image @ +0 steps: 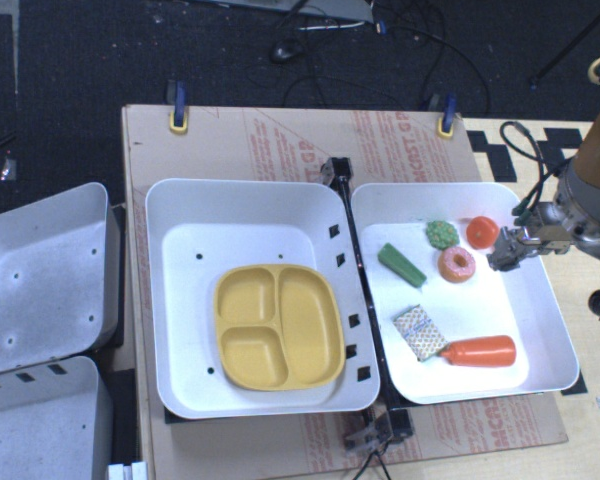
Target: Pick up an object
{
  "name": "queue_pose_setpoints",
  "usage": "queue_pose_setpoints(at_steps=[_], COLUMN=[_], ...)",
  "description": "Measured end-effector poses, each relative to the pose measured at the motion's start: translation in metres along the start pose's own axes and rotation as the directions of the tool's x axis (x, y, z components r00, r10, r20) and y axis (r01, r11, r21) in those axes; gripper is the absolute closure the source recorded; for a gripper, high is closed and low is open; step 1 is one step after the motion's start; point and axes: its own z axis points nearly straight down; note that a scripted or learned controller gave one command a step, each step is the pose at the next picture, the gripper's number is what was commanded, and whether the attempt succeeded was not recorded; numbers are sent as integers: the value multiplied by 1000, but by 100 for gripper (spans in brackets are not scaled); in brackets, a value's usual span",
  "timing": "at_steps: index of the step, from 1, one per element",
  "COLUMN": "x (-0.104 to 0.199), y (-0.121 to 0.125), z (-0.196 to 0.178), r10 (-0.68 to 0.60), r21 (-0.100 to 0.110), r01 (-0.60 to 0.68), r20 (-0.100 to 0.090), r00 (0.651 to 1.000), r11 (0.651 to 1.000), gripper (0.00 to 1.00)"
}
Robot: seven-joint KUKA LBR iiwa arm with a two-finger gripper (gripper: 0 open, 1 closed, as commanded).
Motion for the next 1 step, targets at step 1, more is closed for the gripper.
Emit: queue_pose_setpoints(at_steps=[1], x=[46], y=[19], z=[15], r10=[0], r21=[4], r01=[0], r20=[-1], r00=[1000], r11=[1000], gripper=[100])
